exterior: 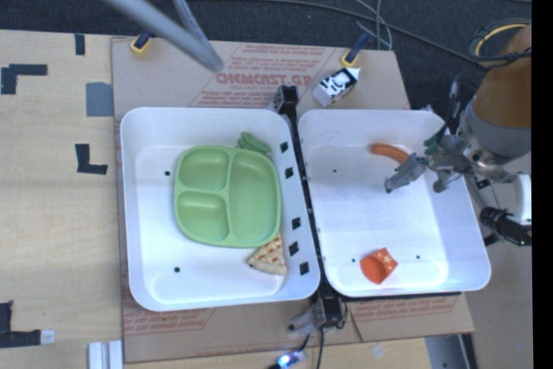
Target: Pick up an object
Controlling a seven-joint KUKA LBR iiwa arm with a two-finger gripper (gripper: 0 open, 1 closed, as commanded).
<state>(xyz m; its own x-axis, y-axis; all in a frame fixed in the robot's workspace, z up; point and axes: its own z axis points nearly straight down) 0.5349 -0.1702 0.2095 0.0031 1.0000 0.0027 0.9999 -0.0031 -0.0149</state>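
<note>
Nearest the lens, at 7 o'clock: pizza slice (pixel 269 257) wedged under green tray (pixel 228 194), awkward to grab. Past the divider (pixel 300 186), orange block (pixel 378 265) at 5 o'clock, lying free. Orange sausage (pixel 390 151) at 2 o'clock, just beside the gripper (pixel 403 175); fingers spread, holding nothing, likeliest pick.

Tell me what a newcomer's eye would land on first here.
First the bright green divided plate filling the left bin, with a pizza slice at its lower right edge. Then, in the right bin, an orange sausage-like piece near the top, an orange-red object near the bottom, and the claw over the upper right area.
</note>
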